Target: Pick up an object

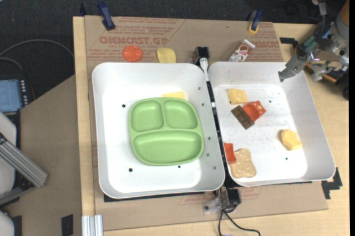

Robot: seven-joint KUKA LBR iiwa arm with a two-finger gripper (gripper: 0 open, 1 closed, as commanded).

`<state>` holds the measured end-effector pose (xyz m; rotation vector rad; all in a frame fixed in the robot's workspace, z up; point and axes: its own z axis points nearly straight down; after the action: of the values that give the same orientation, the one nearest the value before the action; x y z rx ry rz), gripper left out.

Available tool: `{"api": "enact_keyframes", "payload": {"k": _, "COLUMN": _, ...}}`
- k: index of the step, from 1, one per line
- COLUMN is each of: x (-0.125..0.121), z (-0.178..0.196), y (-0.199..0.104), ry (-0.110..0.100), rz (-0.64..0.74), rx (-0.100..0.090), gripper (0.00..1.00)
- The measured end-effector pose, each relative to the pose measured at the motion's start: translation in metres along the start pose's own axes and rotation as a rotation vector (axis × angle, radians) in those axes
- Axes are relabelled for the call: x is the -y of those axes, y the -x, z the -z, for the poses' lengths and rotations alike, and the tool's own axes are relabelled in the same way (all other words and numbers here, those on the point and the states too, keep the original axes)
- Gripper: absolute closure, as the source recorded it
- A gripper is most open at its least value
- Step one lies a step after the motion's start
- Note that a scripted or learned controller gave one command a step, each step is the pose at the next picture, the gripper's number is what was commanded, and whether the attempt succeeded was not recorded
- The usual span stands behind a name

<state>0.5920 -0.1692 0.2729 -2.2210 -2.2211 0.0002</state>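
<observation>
Red block [254, 111] lies flat against a brown bar [242, 117] in the right bin [310, 118], well apart from the hand [289, 71]; hand state: cannot tell.

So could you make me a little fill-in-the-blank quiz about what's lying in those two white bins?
The green divided tray lies in the ____ bin.
The brown bar touches a ____ packet.
The gripper hovers at the right bin's ____ corner.
The tray has ____ compartments.

Missing words: left; red; far right; three
</observation>
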Motion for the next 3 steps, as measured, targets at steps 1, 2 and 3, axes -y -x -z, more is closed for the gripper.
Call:
{"api": "enact_keyframes", "payload": {"k": 1, "x": 0.011, "z": -0.120, "y": -0.046, "ry": -0.013, "rz": 0.003, "rx": -0.005, "gripper": 0.00}}
{"api": "enact_keyframes", "payload": {"k": 2, "x": 0.007, "z": -0.190, "y": -0.052, "ry": 0.000, "rz": -0.001, "rx": -0.003, "gripper": 0.00}}
{"api": "enact_keyframes", "payload": {"k": 3, "x": 0.004, "z": -0.172, "y": -0.050, "ry": 0.013, "rz": -0.002, "rx": 0.003, "gripper": 1.00}}
